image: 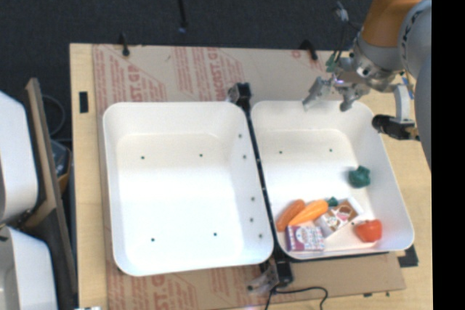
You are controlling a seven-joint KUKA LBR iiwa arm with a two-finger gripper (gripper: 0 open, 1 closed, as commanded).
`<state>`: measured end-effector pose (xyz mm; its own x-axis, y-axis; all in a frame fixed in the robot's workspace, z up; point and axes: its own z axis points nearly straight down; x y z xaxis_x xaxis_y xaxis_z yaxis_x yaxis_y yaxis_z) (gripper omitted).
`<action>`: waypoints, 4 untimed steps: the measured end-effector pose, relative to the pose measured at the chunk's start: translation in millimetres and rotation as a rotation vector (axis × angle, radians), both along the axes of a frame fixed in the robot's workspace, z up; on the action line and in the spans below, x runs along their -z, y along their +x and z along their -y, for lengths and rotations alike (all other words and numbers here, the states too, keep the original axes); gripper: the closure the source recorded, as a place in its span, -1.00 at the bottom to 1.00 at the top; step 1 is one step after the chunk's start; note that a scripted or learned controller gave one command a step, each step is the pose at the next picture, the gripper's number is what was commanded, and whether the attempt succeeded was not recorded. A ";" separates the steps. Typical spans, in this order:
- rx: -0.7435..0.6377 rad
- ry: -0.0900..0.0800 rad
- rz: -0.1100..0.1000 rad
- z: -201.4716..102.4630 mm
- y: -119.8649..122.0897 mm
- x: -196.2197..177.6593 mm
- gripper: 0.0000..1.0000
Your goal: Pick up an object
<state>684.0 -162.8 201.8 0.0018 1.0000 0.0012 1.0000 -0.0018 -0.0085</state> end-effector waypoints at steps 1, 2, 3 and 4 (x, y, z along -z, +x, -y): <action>-0.001 -0.001 0.010 -0.3 2.0 -5.9 -1.00; -0.002 -0.001 0.006 -3.2 -7.2 41.8 -1.00; -0.002 -0.001 0.005 -2.9 -8.0 94.1 -1.00; -0.002 -0.003 0.011 -2.1 -6.5 80.0 1.00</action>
<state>677.4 -160.7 121.8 0.0002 1.0000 -0.0014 1.0000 -0.0002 0.0026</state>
